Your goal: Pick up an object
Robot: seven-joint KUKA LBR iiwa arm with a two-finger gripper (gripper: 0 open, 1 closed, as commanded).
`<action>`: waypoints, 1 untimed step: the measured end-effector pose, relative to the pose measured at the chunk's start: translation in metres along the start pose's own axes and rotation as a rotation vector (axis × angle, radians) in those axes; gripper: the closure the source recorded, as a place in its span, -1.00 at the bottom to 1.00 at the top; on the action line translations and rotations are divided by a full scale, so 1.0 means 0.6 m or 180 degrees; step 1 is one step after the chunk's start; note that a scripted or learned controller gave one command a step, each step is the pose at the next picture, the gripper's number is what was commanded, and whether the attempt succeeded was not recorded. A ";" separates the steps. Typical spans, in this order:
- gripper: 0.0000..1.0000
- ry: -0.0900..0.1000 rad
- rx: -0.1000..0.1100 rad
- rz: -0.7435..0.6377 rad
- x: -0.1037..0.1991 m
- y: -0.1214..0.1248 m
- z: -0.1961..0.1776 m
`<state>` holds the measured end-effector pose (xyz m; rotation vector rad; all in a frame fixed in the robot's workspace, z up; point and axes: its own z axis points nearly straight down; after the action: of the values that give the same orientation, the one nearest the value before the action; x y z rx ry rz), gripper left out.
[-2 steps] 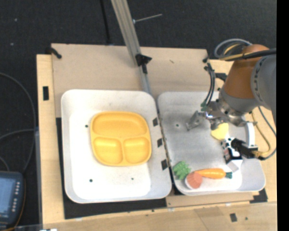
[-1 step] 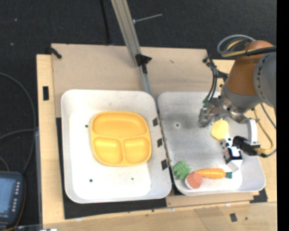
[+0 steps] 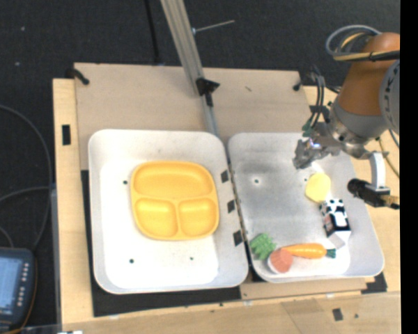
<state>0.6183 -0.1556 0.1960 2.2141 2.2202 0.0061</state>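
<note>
Two white bins sit side by side on the bench: the left bin [image 3: 111,207] holds a yellow divided tray [image 3: 174,199], and the right bin [image 3: 272,186] holds the loose objects. Over its far right part hangs the gripper [image 3: 306,153], just beside a pale yellow piece [image 3: 318,186]. Nearer the front lie a black-and-white block [image 3: 335,218], a carrot [image 3: 306,251], a red piece [image 3: 281,260] and a green piece [image 3: 262,245].

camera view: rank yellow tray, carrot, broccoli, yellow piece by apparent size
1. Yellow tray, largest by far, in the left bin.
2. Carrot.
3. Yellow piece and broccoli look alike in size; not ranking them.
</note>
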 end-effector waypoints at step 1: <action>1.00 -0.0001 -0.0002 -0.0001 -0.002 -0.013 -0.098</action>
<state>0.6103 -0.1567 0.2546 2.2134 2.2198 0.0064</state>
